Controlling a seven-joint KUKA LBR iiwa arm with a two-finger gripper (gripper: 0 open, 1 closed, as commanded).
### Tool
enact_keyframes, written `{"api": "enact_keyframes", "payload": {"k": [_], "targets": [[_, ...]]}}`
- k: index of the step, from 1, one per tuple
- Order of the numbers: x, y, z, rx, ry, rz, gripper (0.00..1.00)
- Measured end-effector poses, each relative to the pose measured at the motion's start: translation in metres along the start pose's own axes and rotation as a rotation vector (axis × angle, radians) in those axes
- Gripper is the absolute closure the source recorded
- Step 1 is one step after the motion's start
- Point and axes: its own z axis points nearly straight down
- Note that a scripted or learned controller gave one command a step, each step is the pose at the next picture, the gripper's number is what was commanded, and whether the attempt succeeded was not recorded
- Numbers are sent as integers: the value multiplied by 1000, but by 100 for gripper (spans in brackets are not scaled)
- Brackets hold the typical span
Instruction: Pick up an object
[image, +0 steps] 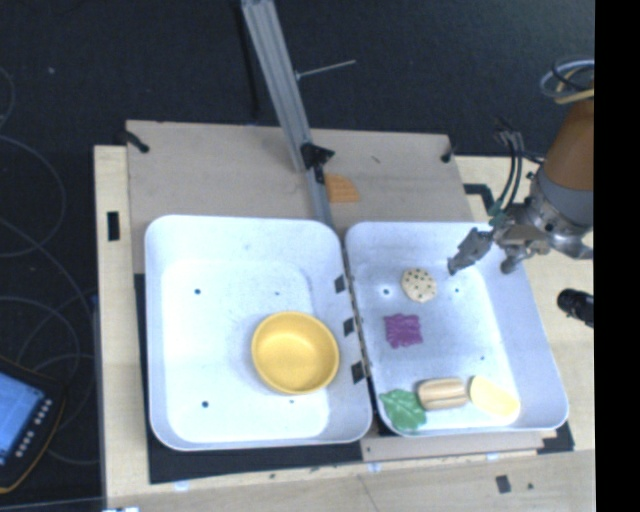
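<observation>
Claw (487, 251) hung over the far right edge of the right bin (520, 330), fingers spread and released, nothing between them. Nearest candidate was the speckled cookie (419, 285), just left of the claw and resting on the bin floor. Purple piece (403, 329) lay nearer; green item (402, 407), tan roll (442, 392) and yellow piece (494, 397) sat along the near wall. Yellow bowl (294, 351) sat in the left bin (190, 300). Pick not yet made: descent, closing and lift all remained, by my reading.
</observation>
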Motion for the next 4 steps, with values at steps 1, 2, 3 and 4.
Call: {"api": "enact_keyframes", "payload": {"k": [1,2,3,4], "targets": [[0,0,0,0,0,0,0],[0,-1,42,4,-3,4,0],[0,-5,105,7,-2,5,0],[-2,-4,149,-3,-4,7,0]]}}
